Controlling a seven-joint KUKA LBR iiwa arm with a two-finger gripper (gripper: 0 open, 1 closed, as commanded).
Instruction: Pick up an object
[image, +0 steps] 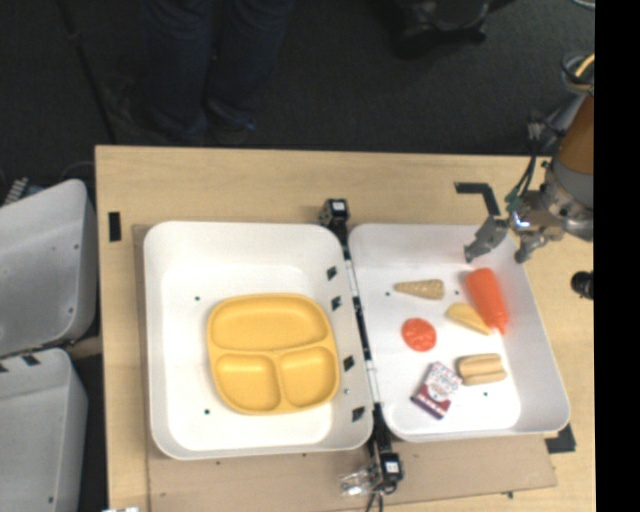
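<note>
The right bin (400, 250) holds several toy foods: an orange carrot (488, 297), a tan cone (420, 289), a yellow wedge (467, 318), a red tomato (419, 334), a hot dog bun (480, 369) and a small purple-and-white packet (436, 390). My gripper (501, 243) hangs over the bin's far right part, just beyond the carrot's upper end. Its fingers (481, 243) are spread apart and hold nothing.
The left bin (180, 260) holds a yellow divided tray (272, 351). A black divider with clips (352, 300) runs between the bins. The wooden bench (230, 180) surrounds them. White objects (40, 260) stand off the bench at the left.
</note>
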